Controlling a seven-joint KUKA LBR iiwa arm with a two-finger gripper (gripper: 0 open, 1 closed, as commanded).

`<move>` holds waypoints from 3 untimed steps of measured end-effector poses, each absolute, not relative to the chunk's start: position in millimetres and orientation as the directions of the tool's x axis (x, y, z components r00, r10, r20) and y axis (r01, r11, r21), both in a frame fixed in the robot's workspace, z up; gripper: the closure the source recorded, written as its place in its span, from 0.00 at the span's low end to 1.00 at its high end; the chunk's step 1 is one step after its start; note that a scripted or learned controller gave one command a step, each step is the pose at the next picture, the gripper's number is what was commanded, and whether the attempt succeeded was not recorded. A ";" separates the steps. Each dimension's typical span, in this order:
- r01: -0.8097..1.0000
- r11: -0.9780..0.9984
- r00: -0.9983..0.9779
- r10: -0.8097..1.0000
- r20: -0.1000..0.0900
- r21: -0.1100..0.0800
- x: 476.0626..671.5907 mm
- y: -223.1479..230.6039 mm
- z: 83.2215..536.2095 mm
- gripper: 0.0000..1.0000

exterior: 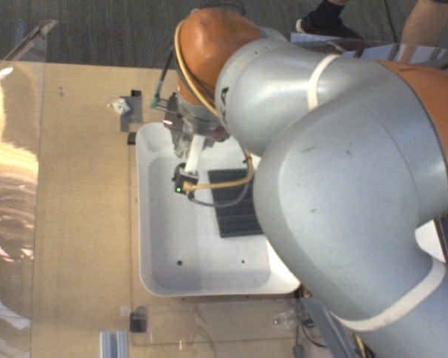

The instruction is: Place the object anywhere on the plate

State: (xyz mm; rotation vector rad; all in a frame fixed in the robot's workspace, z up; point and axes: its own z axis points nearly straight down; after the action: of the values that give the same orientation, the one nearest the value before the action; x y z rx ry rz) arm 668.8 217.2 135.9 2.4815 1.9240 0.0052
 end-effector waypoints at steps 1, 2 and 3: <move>0.965 0.260 -0.260 0.966 0.002 0.013 623.7 235.1 91.1 1.00; 0.917 0.398 -0.398 0.917 0.000 0.007 648.3 218.8 162.1 1.00; 0.794 0.608 -0.608 0.794 -0.002 0.007 669.5 222.1 179.8 1.00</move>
State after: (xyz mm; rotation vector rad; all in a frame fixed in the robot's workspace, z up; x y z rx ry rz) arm 669.5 222.1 179.8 1.3895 2.8121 0.0078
